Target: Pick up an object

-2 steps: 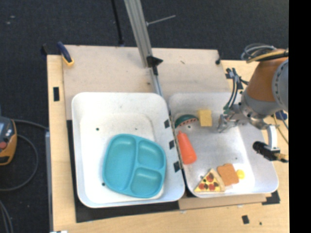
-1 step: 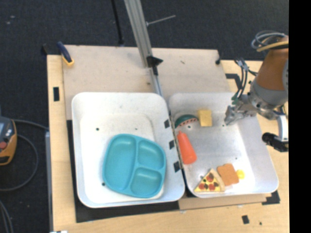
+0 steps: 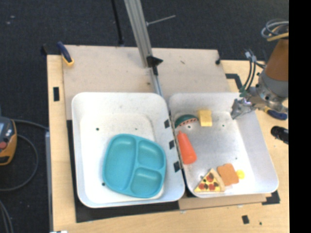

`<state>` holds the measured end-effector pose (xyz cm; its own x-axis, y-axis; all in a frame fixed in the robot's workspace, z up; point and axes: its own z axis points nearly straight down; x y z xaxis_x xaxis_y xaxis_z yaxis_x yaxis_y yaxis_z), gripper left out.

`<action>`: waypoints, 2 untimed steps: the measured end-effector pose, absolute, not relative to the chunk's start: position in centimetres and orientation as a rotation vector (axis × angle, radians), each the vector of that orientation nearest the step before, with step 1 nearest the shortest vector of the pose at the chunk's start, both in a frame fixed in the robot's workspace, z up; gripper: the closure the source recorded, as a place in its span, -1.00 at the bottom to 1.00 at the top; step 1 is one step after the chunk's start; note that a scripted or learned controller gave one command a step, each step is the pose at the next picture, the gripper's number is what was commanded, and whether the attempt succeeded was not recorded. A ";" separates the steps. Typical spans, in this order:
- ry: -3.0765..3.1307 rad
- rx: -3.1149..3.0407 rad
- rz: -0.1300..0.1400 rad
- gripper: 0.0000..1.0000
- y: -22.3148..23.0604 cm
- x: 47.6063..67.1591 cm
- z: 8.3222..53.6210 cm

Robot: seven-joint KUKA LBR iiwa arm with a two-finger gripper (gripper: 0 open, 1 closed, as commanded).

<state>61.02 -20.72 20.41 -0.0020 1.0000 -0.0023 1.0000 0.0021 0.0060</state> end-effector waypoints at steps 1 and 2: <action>2.221 2.214 0.004 1.00 -20.9 61.1 23.8; 2.229 2.213 0.003 1.00 -15.3 61.8 24.2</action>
